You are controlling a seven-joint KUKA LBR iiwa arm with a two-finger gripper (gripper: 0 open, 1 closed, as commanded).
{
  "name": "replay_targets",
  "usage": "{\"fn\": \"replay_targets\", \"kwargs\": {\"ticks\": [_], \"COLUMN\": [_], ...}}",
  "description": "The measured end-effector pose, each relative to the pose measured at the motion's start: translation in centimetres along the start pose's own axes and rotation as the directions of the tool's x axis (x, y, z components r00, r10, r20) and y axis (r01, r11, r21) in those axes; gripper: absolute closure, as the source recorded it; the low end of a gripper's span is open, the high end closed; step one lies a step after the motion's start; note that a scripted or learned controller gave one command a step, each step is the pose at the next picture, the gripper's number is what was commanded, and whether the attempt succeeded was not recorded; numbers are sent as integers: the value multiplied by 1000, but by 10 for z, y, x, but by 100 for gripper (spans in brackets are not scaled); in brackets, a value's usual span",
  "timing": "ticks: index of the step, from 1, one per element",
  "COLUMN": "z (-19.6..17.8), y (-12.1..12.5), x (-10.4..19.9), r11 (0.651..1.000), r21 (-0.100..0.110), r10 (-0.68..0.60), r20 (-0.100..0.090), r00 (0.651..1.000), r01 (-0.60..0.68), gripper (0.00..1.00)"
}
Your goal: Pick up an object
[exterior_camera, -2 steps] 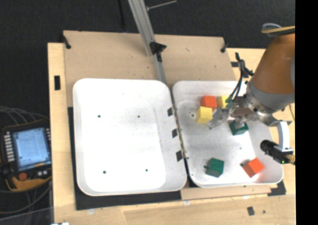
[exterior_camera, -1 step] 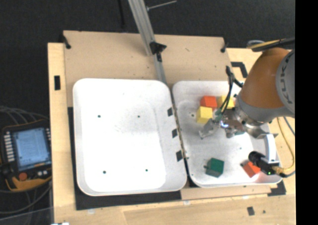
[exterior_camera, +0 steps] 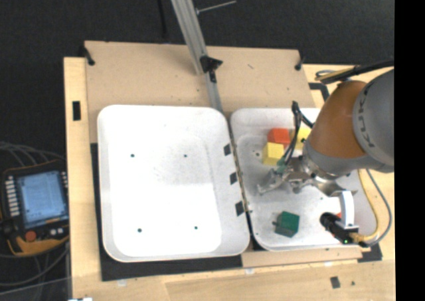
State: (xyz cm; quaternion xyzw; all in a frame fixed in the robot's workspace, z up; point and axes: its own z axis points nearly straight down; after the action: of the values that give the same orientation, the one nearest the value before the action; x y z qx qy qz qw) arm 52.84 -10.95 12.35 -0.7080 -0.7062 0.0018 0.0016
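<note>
The robot's gripper hangs low in the right bin, jaws' state impossible to tell, just below a yellow block and orange block, a green block nearby; nothing looks lifted yet.

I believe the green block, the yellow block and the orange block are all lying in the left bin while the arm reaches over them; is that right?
Not quite: the bin is wrong. The camera view shows the green block, the yellow block and the orange block all lying in the right bin, with the arm reaching over that bin.
</note>
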Motion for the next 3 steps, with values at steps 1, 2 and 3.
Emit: {"fn": "replay_targets", "kwargs": {"ticks": [1, 2, 3], "z": [-14, -57, -108], "y": [2, 2, -2], "x": [-1, 0, 7], "r11": [1000, 1000, 1000], "r21": [-10, -11, -13], "r10": [7, -4, -6], "r20": [0, 1, 1], "r00": [1000, 1000, 1000], "r01": [-7, 4, 6], "gripper": [100, 100, 100]}}
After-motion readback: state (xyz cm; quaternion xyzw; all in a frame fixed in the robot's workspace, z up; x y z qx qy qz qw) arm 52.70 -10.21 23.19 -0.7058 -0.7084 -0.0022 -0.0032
